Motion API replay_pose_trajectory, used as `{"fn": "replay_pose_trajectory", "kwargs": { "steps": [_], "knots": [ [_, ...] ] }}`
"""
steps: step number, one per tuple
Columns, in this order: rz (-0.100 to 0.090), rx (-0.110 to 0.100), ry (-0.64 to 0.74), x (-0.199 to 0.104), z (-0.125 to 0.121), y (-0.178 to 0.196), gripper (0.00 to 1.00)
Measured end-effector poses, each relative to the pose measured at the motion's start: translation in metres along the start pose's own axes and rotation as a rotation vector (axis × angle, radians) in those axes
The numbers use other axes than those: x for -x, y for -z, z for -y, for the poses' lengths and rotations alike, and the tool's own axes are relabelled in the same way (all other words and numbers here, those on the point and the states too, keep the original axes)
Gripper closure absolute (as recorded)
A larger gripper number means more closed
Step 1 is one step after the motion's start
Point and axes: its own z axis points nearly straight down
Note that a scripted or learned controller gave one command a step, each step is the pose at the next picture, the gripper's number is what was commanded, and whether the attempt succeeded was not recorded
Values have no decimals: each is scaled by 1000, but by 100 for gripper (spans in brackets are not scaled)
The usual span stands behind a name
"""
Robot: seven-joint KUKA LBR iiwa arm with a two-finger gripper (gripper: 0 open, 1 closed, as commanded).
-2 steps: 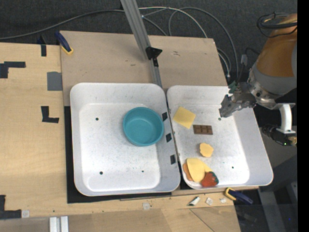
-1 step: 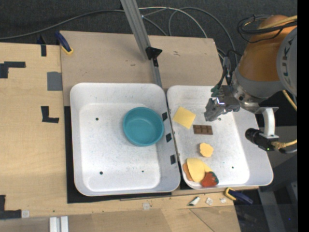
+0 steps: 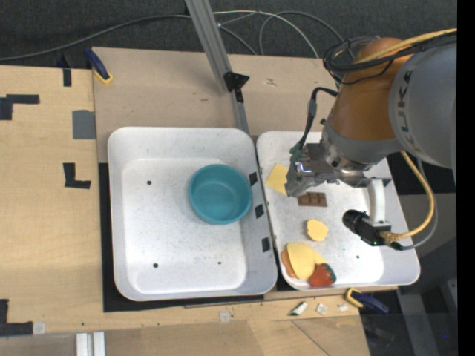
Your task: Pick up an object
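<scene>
Arm (image 3: 386, 87) reaches in over the right bin (image 3: 393, 269), pincer (image 3: 302, 184) down near that bin's upper left; can't tell its state. Left bin (image 3: 133, 273) sits well left of the pincer, teal bowl (image 3: 220, 193) in it. Yellow wedge (image 3: 277, 177) just left of pincer, brown chocolate bar (image 3: 312, 199) just below it. Lower down: yellow piece (image 3: 317, 230), then yellow-and-orange round item (image 3: 298, 259), red strawberry (image 3: 322, 275).

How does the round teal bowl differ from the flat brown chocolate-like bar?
The round teal bowl sits in the left white bin; the flat brown bar lies in the right white bin. The bowl is much larger, deep and hollow, while the bar is small, flat and rectangular. The bowl stands apart from the gripper; the bar lies just below it. Both rest on a bin floor.
</scene>
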Motion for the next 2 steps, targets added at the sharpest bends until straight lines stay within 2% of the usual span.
{"fn": "replay_pose_trajectory", "kwargs": {
  "steps": [1,2],
  "knots": [
    [0,1,1,-53,17,4,100],
    [1,-1,0,-103,27,-16,100]
  ]
}}
